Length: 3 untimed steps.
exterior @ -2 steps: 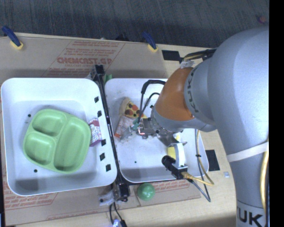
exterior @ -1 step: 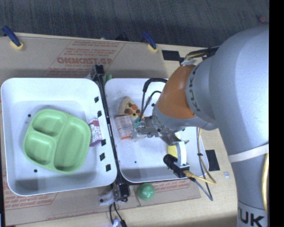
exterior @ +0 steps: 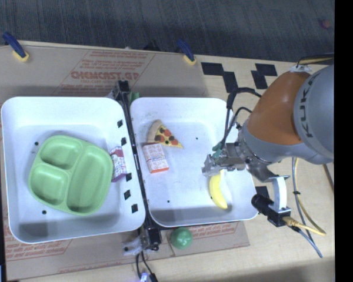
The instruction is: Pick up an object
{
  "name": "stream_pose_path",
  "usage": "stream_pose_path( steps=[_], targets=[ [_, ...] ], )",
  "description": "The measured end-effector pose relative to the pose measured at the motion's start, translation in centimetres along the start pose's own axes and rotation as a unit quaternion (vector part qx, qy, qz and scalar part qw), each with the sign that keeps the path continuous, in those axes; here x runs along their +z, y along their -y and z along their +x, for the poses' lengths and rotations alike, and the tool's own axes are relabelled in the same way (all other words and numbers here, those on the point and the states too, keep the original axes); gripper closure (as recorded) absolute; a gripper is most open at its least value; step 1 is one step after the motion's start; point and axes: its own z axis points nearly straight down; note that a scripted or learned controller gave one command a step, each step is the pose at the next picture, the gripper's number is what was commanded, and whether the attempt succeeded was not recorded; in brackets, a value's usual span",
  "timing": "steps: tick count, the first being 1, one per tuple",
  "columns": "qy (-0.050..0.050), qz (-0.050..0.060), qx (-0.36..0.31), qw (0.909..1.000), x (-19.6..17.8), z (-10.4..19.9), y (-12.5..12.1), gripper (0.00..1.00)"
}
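Gripper: the gripper (exterior: 219, 164) sits low inside the right bin (exterior: 188, 219), near its right wall; whether it is spread or closed cannot be told
Banana: the banana (exterior: 218, 192) lies in the right bin, its upper end touching or just under the gripper
Pizza slice: the pizza slice (exterior: 163, 135) lies well left of the gripper
Small carton: the small carton (exterior: 155, 157) lies just below the pizza slice
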Motion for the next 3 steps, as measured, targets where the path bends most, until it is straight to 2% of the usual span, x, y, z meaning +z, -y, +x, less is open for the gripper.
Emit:
stream_pose_path(
  steps=[1,2,3],
  targets=[
    [-0.001,-0.001,-0.001,1.0000,-4.4,7.5,-0.1,1.00],
    [0.000,0.002,-0.001,1.0000,3.1,3.3,0.1,1.00],
    [-0.001,0.001,-0.003,1.0000,2.1,3.3,-0.1,1.00]
  ],
)
